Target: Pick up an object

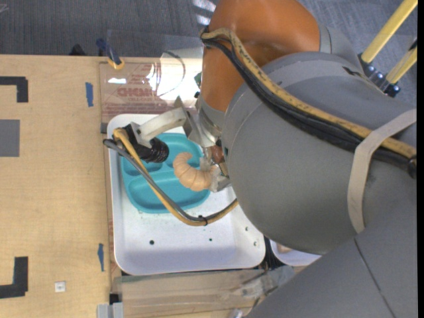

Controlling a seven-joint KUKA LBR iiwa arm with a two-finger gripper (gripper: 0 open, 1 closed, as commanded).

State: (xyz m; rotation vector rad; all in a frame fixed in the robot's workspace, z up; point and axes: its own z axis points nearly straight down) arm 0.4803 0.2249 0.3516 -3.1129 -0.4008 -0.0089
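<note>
A tan croissant-shaped toy [191, 175] lies on a turquoise divided plate [147, 194] inside the left white bin [172, 247]. My gripper [213, 164] reaches down from under the big grey and orange arm and sits right at the croissant's right end, touching or nearly touching it. The arm's body hides most of the gripper and the right part of the plate.
A tan cable [158, 192] with a black end piece [156, 153] loops from the wrist across the plate. A clear plastic sheet [136, 91] lies behind the bin. A sliver of the second bin [291, 254] peeks out under the arm. Cardboard bench surface [53, 177] spreads to the left.
</note>
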